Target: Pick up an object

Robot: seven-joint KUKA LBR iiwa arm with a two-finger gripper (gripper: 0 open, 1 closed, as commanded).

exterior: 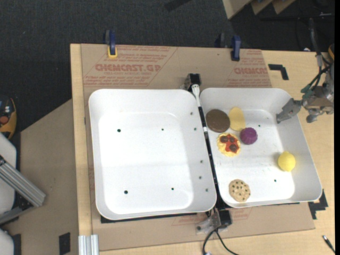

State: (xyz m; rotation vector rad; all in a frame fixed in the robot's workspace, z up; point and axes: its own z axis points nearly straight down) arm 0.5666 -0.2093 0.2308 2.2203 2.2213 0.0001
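We see the tool (287,112) at the right bin's (265,97) far right rim, fingers unclear; approach step, next reach lemon (286,161).

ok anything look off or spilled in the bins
Nothing stands out. All six items, such as the cookie and lemon, lie inside the right bin, none spilled. The claw sits at that bin's far right rim.

The scene is lit evenly from above, and the white bins (143,153) are rendered very bright, almost without detail. Soft shadows are cast under their rims toward 6 o'clock. Slight blur is seen toward 3 o'clock.
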